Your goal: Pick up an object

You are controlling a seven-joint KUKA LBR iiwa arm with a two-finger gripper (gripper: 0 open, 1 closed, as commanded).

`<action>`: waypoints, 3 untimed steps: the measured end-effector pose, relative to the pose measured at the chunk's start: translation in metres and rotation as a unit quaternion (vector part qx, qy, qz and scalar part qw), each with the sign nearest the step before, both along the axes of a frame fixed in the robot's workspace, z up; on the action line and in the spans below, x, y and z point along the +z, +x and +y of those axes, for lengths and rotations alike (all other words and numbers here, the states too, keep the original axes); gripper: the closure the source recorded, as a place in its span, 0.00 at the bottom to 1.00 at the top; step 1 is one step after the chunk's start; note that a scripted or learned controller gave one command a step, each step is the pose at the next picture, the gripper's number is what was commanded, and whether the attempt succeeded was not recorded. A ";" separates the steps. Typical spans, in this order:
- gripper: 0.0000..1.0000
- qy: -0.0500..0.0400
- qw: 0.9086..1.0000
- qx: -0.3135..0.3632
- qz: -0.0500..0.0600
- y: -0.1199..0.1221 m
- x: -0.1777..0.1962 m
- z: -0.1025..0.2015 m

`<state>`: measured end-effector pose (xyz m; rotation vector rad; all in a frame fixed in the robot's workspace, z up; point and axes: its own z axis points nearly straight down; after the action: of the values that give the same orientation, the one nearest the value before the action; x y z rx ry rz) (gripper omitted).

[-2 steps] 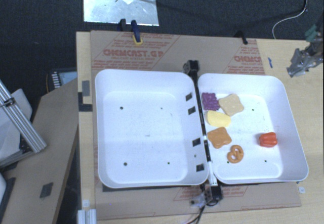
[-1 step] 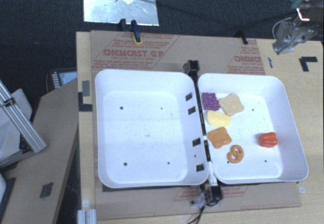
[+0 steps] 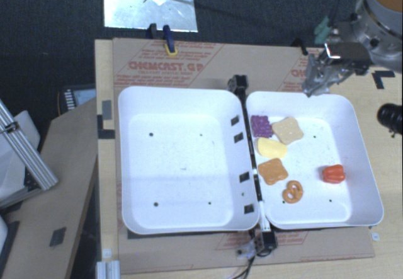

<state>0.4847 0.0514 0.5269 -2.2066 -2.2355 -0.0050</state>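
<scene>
Highest over the bench, and so closest to the lens, the arm reaches in from the right. Its gripper (image 3: 313, 89) hangs above the back rim of the right bin (image 3: 362, 205). It grips nothing, and from this angle I cannot tell whether it is spread or closed.

The candidates all lie in that bin, well forward of the tool. Purple grapes (image 3: 261, 125) touch a pale bread slice (image 3: 288, 130), with a yellow piece (image 3: 272, 148) and a brown toast (image 3: 273, 171) just below them. A pretzel (image 3: 292, 192) sits near the toast, and a red pepper (image 3: 334, 174) stands apart.

The cluster is likely the main risk: a descent there could straddle two pieces or nudge one aside, and the flat slices offer little to pinch. The grapes hug the wall beside the left bin (image 3: 182, 158), so a tip could strike that edge. A straight drop from here would probably hit the rim.
</scene>
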 end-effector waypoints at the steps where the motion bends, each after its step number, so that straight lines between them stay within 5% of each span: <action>1: 1.00 0.000 1.000 0.000 -0.001 0.009 0.008 0.076; 2: 1.00 0.000 1.000 0.000 0.000 0.000 0.008 0.162; 3: 1.00 -0.001 1.000 -0.004 0.000 0.052 0.007 0.184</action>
<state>0.5365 0.2355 0.5340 -2.2160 -2.2283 -0.0034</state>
